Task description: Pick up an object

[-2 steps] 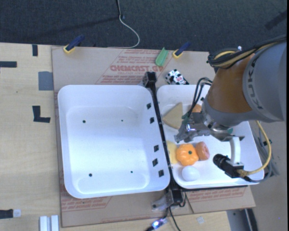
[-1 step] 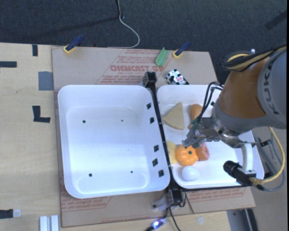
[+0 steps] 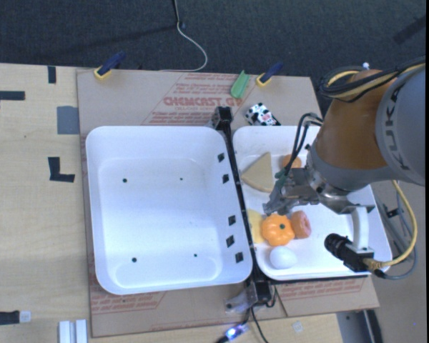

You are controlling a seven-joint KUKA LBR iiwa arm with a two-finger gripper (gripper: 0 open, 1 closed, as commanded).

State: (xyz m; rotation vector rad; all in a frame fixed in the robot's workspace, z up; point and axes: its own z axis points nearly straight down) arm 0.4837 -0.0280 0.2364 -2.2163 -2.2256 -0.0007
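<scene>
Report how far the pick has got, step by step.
Done: the grey arm has reached into the right white bin, and its gripper sits low above the round orange fruit. In hand: nothing visibly lifted; the fruit, the pinkish-red piece, the white egg-shaped object and the tan wedge all lie in the bin. Left: close on one object and raise it.

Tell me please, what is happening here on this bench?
A grey and orange robot arm reaches in from the right over the right bin, which holds several small objects. Its tool hangs low just above an orange ball, beside a white egg-like object and a tan wedge. Nothing looks lifted yet. The left bin sits alongside.
</scene>
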